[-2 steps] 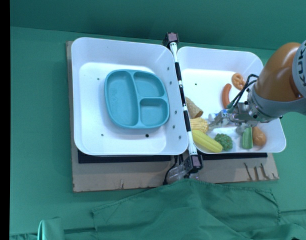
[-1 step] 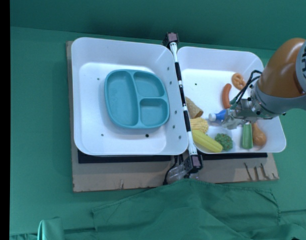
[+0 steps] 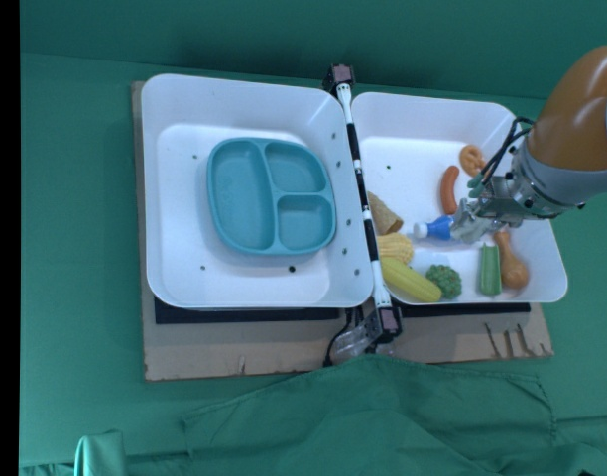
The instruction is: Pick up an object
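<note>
Two white bins sit side by side on the green-covered desk (image 3: 75,216), on a cardboard sheet (image 3: 244,357). The left bin (image 3: 175,117) holds a teal divided plate (image 3: 272,194), lying flat near its centre. The right bin (image 3: 423,117) holds the toy food: a red sausage (image 3: 449,188), an orange pretzel-like piece (image 3: 471,157) just above it, a brown cone (image 3: 383,214) against the divider, two corn cobs (image 3: 403,266) below that, a broccoli floret (image 3: 443,280) beside the lower cob, a green vegetable stick (image 3: 490,270), and a tan drumstick (image 3: 511,262) touching the stick's right side. A small blue-and-white bottle (image 3: 435,229) lies on its side mid-bin. The gripper (image 3: 472,222) is low over the bin, just at the bottle's right end; whether its fingers are open, closed, or around the bottle cannot be told from this angle.
</note>
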